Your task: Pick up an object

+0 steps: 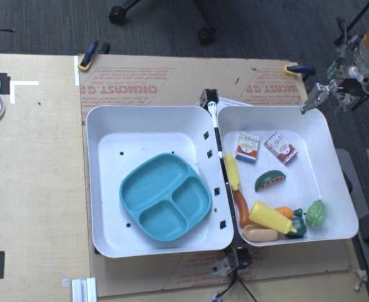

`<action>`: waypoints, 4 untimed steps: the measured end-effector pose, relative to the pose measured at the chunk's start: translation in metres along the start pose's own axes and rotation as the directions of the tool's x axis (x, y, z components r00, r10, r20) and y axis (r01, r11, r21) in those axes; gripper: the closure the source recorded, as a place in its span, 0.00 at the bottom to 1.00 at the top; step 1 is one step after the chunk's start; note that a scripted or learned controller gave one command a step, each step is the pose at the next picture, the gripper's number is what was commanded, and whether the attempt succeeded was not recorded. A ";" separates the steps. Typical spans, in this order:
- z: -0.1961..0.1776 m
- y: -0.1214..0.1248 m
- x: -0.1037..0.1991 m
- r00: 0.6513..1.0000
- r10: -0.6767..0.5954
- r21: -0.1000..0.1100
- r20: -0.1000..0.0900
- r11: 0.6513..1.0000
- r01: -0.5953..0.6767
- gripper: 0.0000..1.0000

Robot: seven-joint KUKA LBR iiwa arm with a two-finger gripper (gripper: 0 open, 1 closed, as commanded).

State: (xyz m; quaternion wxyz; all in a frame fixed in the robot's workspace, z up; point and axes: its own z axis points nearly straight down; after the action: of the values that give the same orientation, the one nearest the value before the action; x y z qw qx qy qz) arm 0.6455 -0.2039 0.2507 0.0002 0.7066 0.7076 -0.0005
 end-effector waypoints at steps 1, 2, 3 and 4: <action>0.141 0.014 0.039 0.999 -0.040 -0.001 0.000 0.999 0.040 0.00; 0.154 -0.041 0.057 0.965 -0.263 -0.011 0.007 0.965 0.264 0.00; 0.144 -0.041 0.057 0.965 -0.262 -0.012 0.009 0.965 0.262 1.00; -0.033 -0.040 0.138 0.965 -0.261 -0.001 0.001 0.965 0.261 1.00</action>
State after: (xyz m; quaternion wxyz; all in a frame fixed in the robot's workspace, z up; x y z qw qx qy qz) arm 0.6055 -0.0663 0.2834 0.0007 0.6074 0.7944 -0.0002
